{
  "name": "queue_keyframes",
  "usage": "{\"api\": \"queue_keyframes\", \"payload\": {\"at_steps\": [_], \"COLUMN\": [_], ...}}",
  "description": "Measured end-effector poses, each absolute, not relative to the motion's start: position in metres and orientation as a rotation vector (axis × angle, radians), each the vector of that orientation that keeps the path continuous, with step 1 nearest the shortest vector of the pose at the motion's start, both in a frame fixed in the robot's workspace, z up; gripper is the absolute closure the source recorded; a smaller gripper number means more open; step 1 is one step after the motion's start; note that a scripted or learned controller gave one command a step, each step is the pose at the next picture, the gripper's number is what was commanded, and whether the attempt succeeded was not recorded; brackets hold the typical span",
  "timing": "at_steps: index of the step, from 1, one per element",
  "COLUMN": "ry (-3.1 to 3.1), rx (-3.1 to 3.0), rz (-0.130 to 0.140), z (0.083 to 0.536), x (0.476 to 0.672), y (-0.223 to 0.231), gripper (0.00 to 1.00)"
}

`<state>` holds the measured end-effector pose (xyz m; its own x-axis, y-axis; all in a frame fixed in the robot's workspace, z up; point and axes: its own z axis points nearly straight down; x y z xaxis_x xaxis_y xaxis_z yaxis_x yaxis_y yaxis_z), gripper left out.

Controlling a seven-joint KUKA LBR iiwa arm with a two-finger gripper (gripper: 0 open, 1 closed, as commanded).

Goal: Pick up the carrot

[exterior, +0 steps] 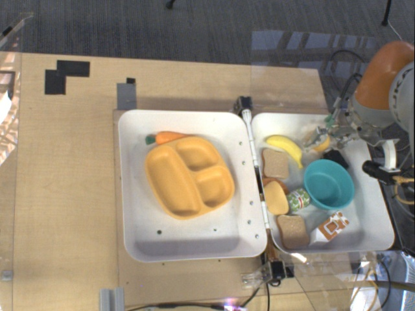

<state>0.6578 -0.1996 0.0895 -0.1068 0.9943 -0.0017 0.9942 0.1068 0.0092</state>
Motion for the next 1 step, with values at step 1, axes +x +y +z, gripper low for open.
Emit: {"api": "queue_keyframes", "payload": {"at_steps": [1], "ry": [2.329], "rx": [2.088], "rz": [0.016], "z": [0.1039], "x": [0.6609], "y": [-0.1984], "gripper": [1.00]}}
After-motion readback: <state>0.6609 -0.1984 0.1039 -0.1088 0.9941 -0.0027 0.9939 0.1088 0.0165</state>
